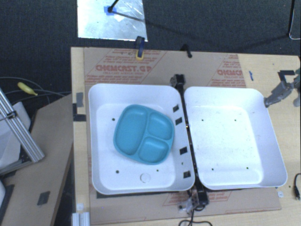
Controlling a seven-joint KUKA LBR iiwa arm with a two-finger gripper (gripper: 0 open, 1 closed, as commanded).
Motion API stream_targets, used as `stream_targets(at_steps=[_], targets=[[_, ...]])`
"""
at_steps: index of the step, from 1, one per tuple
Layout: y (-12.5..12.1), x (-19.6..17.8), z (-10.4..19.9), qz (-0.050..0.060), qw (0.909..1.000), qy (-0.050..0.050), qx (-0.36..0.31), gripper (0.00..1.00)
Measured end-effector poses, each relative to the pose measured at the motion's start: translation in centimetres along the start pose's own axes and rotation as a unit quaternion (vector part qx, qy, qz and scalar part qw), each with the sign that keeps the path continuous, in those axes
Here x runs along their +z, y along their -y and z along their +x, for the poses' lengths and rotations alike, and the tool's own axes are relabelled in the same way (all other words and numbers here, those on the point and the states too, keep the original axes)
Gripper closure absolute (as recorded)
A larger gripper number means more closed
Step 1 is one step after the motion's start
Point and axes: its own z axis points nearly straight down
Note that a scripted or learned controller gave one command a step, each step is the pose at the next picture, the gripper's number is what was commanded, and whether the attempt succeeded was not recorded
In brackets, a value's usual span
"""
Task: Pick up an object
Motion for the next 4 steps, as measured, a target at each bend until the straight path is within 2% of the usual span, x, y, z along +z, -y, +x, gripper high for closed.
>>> stream_targets(at_steps=[1,2,3,4], targets=[[0.2,5.4,-2.4,0.011,0.9999,-0.001,0.006,0.0],[0.7,18.1,-4.9,0.014,0.9999,-0.002,0.007,0.0],[-1.4,29.6,3.1,0.014,0.9999,-0.004,0.001,0.0],[-1.5,27.9,2.5,0.009,0.9999,-0.001,0.004,1.0]])
